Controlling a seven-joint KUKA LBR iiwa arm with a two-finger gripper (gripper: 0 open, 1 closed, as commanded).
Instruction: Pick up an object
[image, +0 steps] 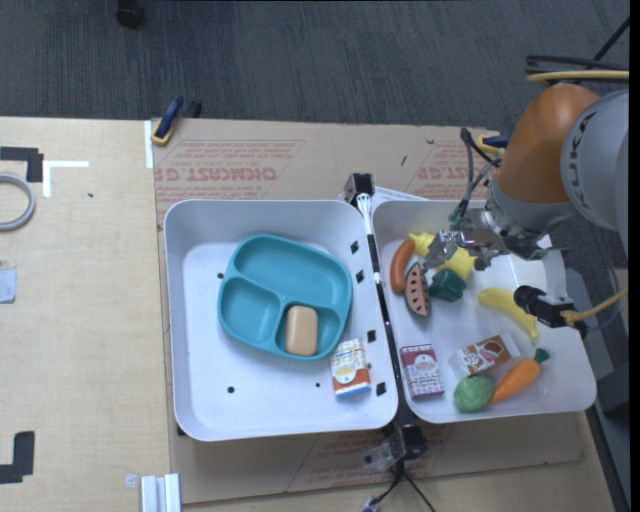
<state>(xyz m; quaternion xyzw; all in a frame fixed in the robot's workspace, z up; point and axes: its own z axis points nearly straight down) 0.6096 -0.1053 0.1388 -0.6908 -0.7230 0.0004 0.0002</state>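
Observation:
My gripper hangs low over the upper left part of the right bin, right above a yellow toy and a dark green toy. Its metal tips overlap the yellow toy, and nothing is visibly lifted. To its left lie an orange sausage and a watermelon slice. A banana lies to its right. Along the bin's front sit a red carton, a small snack box, a green round vegetable and a carrot.
The left bin holds a teal divided plate with a tan bread piece in one compartment. A small juice carton stands by the divider. The arm's orange band looms over the right bin's far edge.

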